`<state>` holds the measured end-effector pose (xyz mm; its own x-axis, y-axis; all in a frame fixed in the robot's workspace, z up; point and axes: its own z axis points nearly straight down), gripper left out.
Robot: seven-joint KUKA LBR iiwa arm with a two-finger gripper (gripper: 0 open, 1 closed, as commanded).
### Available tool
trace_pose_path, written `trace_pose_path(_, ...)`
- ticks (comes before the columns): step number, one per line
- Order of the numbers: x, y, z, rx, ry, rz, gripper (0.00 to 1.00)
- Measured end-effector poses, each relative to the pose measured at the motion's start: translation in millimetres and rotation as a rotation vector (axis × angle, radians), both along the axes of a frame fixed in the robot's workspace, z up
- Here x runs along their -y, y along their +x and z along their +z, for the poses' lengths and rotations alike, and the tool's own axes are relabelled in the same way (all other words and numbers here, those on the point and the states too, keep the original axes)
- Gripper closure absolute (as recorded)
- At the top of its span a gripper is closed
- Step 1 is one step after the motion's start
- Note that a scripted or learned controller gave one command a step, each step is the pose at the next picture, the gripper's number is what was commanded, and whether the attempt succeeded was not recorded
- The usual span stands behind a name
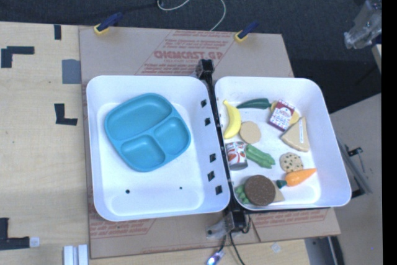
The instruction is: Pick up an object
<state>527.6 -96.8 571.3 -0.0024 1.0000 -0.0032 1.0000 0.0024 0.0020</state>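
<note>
Toy food (260, 144) fills the right bin (329, 133); a blue plate (147, 131) lies in the left bin (99, 133). Gripper (366, 25) sits far right, grip impossible to tell

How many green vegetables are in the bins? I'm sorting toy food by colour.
2 clearly: a green pepper at the right bin's top, a pea pod mid-bin. More green peeks from under the burger.

Toys (263, 146) crowded; blue tray (147, 131) unobstructed
</note>
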Motion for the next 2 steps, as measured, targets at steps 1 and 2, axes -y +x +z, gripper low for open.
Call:
trace_pose_path(1,0,0,10,0.000,0.000,0.001,1.00)
trace_pose_path(2,-1,1,20,0.000,-0.001,0.001,1.00)
